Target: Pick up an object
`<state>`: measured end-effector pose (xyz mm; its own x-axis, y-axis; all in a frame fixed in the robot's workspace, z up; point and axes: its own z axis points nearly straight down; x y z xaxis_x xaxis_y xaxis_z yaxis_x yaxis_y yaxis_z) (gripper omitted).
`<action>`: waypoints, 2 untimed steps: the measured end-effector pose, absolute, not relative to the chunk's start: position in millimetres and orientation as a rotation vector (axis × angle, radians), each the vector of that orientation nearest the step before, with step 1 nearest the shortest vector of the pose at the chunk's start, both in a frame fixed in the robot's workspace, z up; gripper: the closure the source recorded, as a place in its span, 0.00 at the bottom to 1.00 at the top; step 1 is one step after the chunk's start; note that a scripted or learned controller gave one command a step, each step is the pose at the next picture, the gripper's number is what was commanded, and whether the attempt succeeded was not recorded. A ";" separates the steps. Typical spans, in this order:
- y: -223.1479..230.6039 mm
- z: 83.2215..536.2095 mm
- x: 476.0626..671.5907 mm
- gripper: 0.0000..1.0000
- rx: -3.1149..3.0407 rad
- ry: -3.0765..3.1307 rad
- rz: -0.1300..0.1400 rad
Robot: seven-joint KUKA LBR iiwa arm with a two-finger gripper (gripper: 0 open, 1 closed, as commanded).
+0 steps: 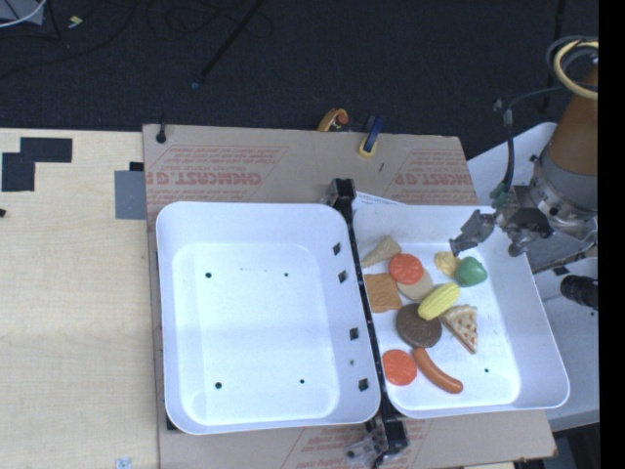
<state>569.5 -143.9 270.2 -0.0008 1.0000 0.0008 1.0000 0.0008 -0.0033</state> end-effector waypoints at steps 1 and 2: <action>-109.9 80.0 596.1 0.00 -2.217 -2.219 0.003; -82.1 89.1 628.9 0.00 -2.220 -2.225 -0.001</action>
